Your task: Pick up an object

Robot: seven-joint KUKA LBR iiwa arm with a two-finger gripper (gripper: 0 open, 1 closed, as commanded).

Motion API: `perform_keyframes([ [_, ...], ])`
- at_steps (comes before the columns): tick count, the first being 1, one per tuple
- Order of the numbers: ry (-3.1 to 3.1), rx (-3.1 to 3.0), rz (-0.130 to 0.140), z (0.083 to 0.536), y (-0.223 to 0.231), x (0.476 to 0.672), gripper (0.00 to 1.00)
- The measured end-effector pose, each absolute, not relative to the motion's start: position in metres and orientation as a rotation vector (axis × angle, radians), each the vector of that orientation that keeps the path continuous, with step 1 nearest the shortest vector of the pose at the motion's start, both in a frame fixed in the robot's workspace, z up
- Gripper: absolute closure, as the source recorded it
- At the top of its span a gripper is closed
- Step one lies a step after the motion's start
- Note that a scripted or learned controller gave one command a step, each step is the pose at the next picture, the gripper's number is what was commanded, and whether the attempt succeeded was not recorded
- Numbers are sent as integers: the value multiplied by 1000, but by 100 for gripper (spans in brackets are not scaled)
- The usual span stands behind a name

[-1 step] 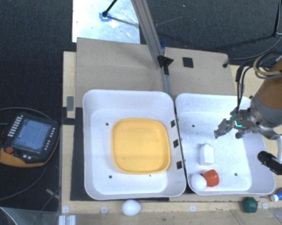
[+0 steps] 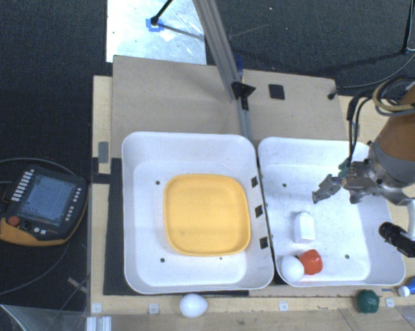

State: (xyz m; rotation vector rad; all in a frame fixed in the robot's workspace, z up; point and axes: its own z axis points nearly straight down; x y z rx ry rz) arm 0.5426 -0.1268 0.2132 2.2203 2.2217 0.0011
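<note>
Here, gripper (image 2: 328, 189) over the right bin (image 2: 385, 272), finger spread unclear, nothing visibly held, white block (image 2: 303, 226) just below it, orange cup (image 2: 312, 261) farther below

Single fixed camera, high above the bench, looking down at a slant. Both shallow white plastic bins (image 2: 137, 213) fit in frame.

a tan surface (image 2: 293, 90) sits on dark carpeted floor (image 2: 46, 86). at twelve o'clock a bright pale floor patch (image 2: 142, 21) shows blue tape (image 2: 155, 23), with a grey pole (image 2: 220, 38) slanting across it. at nine o'clock a handheld control pendant (image 2: 40, 203) lies on the carpet, cables trailing.
</note>
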Motion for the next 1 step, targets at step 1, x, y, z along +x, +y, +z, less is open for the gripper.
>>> perform_keyframes([
  [1, 2224, 2223, -3, 158, -119, 536, 0],
])
